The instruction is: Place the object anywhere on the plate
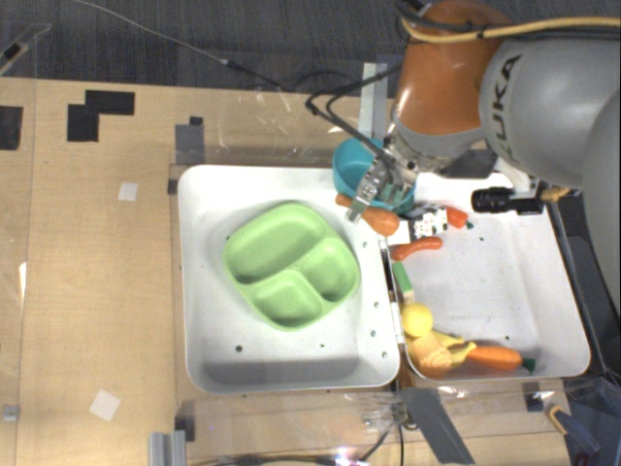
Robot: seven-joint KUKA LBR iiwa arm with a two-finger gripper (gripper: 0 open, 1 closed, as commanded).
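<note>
Hiding tool's tips, orange toy (pixel 380 221), plate (pixel 291 265) apart

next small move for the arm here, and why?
Probably shift the tool left and toward the camera, over the green plate. It sits above the divider between the bins, by a teal cup, with a small orange piece just beneath it. Whether that piece is actually gripped isn't clear, so I'd move slowly. The plate lies in the left bin.

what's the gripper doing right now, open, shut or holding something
Gripper: cannot be told whether open or closed. It sits over the seam between the two bins, beside a small orange toy; a grasp is not visible.
</note>
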